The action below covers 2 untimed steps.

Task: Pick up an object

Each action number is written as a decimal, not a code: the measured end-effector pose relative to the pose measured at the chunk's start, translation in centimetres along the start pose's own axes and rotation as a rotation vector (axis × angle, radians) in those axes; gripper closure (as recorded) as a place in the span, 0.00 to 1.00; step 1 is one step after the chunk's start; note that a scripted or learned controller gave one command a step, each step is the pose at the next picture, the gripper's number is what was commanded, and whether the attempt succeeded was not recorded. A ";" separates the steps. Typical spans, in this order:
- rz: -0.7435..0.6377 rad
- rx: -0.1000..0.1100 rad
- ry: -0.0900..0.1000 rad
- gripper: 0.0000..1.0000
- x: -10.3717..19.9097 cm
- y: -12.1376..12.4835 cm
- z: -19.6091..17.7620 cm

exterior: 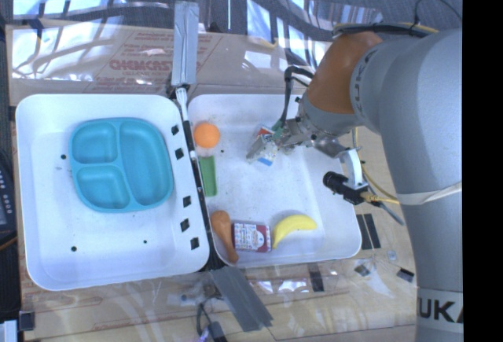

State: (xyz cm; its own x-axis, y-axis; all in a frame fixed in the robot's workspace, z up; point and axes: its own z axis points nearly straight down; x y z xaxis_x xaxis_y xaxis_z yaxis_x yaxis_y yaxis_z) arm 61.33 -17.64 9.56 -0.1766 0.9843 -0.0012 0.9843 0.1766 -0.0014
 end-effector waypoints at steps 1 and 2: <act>-0.003 0.004 0.001 1.00 0.0 0.0 -0.9; -0.009 0.000 0.001 1.00 -2.5 1.4 -2.3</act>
